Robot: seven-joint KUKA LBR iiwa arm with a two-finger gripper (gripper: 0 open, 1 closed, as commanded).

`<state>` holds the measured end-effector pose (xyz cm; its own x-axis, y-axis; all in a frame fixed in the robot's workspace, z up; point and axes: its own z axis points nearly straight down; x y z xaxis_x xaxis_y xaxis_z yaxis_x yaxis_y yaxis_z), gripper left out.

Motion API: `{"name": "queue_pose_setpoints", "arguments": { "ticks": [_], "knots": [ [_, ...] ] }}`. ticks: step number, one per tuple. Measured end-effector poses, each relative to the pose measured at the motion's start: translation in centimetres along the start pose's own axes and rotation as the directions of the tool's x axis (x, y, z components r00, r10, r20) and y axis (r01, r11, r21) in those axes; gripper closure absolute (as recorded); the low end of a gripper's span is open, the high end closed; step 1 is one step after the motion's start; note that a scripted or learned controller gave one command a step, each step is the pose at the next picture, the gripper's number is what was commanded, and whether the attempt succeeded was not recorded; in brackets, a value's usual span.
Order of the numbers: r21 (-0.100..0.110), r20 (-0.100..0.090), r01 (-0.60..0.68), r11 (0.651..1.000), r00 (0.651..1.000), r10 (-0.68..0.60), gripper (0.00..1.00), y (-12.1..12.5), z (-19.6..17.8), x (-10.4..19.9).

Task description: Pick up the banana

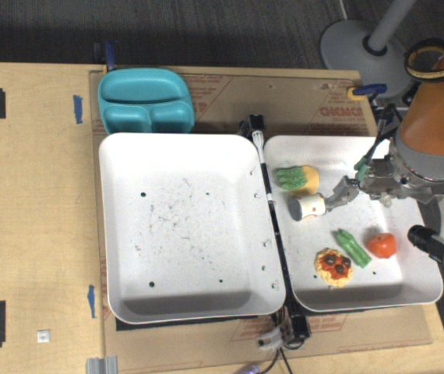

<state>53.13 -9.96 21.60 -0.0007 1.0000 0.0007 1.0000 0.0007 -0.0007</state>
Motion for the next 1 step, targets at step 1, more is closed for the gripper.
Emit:
{"name": "queue_pose_setpoints", "arguments": {
  "ticks": [1],
  "knots": [
    [0.002, -0.001, 0.239, 0.971, 0.971, -0.239, 0.0, -5.21, 3.17, 8.48]
  ]
}}
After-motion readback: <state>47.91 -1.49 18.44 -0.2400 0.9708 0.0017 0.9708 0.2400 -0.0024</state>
